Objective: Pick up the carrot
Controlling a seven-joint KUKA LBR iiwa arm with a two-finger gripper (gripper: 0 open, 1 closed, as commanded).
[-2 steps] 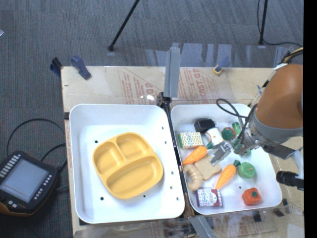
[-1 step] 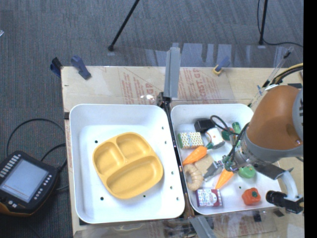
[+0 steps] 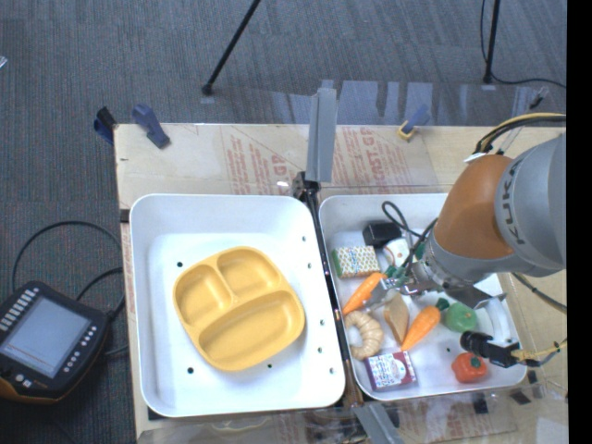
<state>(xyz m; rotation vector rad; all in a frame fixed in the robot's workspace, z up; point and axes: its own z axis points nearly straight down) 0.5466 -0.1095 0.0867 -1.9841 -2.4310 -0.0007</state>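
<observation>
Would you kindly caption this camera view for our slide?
Arm's pincer hovers beside two carrots in the right bin.

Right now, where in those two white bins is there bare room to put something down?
The left bin has bare white floor all round the yellow divided plate, widest along its left and lower edges. The right bin is crowded: two carrots, snacks and the claw among them.

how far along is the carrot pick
Done: the gripper has reached the right bin, low between two carrots, one at and one at. In hand: nothing visibly lifted; both carrots lie on the bin floor. Left: closing on one and raising it.
</observation>
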